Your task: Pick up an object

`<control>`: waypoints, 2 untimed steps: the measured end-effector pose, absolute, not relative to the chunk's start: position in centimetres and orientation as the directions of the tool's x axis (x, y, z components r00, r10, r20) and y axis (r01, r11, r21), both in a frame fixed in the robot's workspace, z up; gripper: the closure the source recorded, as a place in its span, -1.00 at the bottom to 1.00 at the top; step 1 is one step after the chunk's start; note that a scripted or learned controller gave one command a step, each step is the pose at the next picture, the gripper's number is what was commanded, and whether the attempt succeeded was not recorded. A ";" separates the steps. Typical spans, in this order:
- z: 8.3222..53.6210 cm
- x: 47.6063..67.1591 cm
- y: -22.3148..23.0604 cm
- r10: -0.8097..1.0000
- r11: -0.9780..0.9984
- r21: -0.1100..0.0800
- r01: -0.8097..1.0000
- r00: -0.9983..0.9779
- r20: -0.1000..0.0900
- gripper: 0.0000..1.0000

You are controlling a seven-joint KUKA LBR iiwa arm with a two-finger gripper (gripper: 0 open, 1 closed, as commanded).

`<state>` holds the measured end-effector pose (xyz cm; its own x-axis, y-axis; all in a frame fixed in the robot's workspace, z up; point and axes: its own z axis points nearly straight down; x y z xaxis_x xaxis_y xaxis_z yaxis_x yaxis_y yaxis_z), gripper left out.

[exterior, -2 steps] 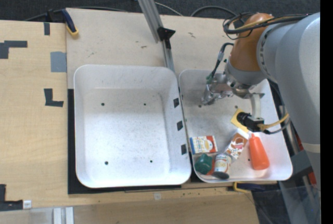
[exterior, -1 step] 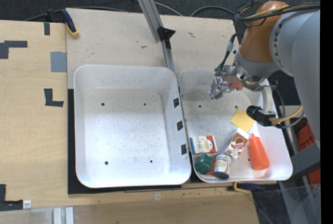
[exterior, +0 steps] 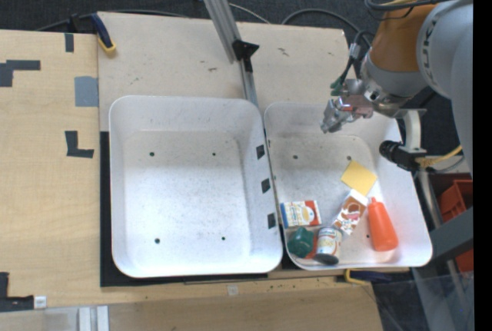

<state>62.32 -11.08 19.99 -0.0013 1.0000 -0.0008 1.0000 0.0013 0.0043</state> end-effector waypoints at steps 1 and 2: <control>23.7 62.4 -11.0 1.000 0.001 0.003 1.000 -0.001 0.000 1.00; 24.4 62.0 -5.4 1.000 0.007 -0.001 1.000 -0.007 0.002 1.00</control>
<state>61.96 -5.37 24.44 -0.0071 1.0000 0.0020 1.0000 0.0071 -0.0011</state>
